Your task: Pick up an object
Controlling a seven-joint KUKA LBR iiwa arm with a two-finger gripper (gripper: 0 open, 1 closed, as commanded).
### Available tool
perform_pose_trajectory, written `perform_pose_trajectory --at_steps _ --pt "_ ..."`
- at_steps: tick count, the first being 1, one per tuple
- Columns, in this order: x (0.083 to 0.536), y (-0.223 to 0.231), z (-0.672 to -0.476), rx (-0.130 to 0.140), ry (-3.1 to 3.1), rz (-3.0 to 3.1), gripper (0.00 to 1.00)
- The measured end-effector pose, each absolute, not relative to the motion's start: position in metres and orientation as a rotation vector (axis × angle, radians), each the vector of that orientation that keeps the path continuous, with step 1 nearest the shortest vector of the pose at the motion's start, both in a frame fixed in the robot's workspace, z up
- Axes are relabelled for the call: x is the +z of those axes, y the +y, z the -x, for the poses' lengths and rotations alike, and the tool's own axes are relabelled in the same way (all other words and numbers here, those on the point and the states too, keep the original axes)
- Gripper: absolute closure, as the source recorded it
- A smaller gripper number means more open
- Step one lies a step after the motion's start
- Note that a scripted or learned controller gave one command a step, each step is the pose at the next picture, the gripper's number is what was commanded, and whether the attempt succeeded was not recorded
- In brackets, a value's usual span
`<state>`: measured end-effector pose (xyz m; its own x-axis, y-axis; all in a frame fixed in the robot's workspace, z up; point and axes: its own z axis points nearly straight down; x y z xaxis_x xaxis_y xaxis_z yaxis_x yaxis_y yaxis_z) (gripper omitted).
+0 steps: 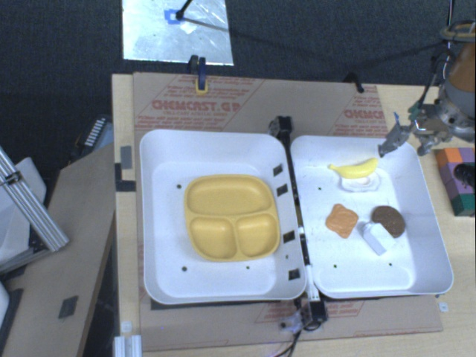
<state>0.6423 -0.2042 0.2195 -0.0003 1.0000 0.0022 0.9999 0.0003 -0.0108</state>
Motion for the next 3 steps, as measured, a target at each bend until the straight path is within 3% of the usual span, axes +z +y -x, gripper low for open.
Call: perform_pose_trajectory --at_steps 1,3 --pt "0.228 -0.203 -0.645 -0.001 -2.227 2.219 0.0" --pt "0.142 -0.205 -0.641 0.001 -2.223 2.219 0.0"
